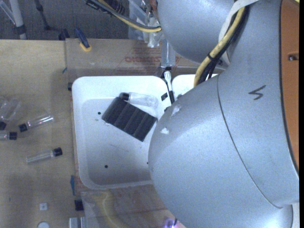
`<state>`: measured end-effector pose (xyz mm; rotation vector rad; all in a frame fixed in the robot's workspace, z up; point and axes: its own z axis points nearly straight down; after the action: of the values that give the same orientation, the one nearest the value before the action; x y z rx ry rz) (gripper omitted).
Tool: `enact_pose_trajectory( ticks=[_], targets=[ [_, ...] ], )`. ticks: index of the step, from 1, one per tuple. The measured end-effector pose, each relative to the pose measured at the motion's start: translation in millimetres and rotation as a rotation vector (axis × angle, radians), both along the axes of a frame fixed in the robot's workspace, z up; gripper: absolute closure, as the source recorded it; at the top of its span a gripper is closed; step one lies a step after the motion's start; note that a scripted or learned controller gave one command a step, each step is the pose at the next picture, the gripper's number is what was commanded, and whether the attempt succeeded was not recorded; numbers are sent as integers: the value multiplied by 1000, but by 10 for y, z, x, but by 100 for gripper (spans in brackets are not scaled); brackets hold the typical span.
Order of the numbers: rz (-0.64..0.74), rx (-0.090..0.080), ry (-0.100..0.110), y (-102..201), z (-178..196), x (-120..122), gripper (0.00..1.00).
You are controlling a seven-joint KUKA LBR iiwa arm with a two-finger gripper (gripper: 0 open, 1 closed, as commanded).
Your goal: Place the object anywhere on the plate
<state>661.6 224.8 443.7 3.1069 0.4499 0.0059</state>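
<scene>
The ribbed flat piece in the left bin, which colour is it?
Black, or very dark grey, ribbed piece, in the camera view.

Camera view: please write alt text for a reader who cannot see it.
The grey arm fills the right half, hiding most of the right bin. In the left white bin a dark ribbed rectangular object lies tilted, a clear vial touching its upper edge. Several clear vials lie on the wooden bench.
</scene>
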Motion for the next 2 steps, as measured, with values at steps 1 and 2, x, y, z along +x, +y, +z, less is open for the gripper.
enact_pose_trajectory(
  ticks=[1,2],
  targets=[
    [-88,1,6,-4,-1003,-464,100],
    [302,0,8,-12,-1027,-28,100]
  ],
)
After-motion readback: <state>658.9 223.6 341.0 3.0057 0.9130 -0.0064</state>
